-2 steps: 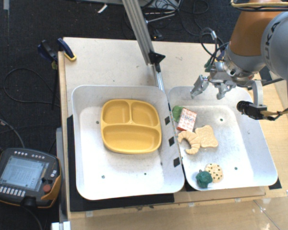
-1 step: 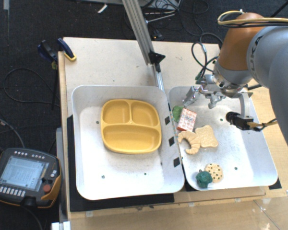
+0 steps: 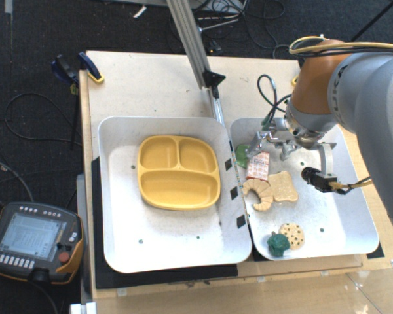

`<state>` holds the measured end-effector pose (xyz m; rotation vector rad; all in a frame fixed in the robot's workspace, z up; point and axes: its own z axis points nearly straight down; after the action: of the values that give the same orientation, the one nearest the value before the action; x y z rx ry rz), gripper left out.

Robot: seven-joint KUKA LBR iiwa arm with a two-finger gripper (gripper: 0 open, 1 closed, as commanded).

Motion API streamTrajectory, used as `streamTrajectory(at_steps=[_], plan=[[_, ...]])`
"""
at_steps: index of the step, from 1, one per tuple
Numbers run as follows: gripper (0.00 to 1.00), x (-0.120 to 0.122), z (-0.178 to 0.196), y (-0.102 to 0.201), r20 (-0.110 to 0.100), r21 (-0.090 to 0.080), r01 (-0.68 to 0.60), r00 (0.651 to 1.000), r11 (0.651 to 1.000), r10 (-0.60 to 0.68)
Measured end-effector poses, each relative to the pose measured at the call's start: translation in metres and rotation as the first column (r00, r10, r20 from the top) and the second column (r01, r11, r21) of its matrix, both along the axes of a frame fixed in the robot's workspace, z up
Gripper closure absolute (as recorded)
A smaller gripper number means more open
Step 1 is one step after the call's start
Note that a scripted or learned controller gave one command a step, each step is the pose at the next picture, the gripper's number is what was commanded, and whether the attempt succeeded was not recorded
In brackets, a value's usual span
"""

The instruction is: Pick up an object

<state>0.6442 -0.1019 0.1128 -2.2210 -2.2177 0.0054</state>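
Note:
My gripper hangs low over the far left part of the right bin, just above a red and white packet. A small green object lies left of the packet by the bin wall. In front of the packet are a tan toast-shaped piece and a curved tan pastry. Near the front edge of the bin, a speckled cookie sits beside a green broccoli-like toy. The wrist hides the bin's back area.
The left bin holds a yellow divided plate. A slanted aluminium pole rises behind the bins. A blue clamp grips the bench's far left corner. A teach pendant lies off the bench at the lower left.

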Motion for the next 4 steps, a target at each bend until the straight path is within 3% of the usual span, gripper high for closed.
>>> streamTrajectory(at_steps=[1,4], plan=[[1.00,0.002,0.014,0.000,0.006,0.000,-0.001,1.000,1.000,0.001],[1.00,0.009,0.157,0.016,0.012,0.000,-0.006,1.000,1.000,0.006]])
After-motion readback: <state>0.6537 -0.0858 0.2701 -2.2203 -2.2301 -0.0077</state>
